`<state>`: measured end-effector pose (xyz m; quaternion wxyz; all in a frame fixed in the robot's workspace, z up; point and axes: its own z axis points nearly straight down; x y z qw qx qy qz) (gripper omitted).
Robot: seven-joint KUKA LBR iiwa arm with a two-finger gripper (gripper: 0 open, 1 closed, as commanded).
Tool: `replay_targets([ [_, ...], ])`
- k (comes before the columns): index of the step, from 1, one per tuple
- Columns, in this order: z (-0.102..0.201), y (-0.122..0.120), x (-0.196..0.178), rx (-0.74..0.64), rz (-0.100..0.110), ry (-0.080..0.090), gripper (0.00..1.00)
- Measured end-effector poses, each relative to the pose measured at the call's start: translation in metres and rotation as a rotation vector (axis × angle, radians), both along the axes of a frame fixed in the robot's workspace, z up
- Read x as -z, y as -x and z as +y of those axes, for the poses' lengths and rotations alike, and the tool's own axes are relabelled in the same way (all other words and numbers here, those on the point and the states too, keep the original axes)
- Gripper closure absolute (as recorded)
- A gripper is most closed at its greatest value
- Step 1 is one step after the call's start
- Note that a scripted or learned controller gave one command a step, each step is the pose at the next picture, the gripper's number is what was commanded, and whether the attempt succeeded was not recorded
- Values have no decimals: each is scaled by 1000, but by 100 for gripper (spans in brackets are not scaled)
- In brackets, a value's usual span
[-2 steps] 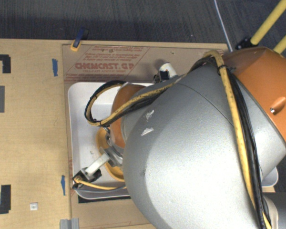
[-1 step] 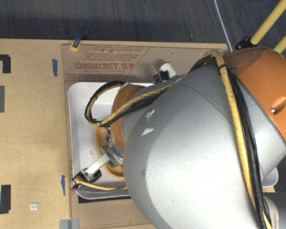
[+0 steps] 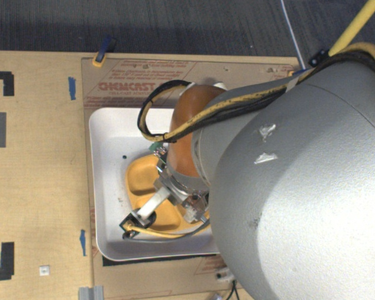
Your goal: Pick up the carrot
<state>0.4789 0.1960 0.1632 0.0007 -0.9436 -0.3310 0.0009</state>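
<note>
arm (image 3: 300,167) covers white bin's right side | white bin (image 3: 106,167) | yellow-orange lump (image 3: 144,175) mid-bin, can't tell if it's the carrot | gripper (image 3: 186,206) low in bin beside lump, opening/hold: can't tell | step: probably grasp attempt | next: confirm grip, then lift straight out

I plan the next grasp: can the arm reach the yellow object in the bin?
Probably yes. The arm hangs over the yellow object in the bin, and nothing seems to lie between them. The arm hides part of it.
</note>
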Motion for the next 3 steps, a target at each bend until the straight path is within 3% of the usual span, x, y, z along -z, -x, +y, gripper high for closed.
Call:
replay_targets([
  [1,1,0,-10,-5,1,0,100],
  [2,-78,0,-35,33,2,0,100],
  [3,-49,-62,-16,-34,-1,0,100],
])
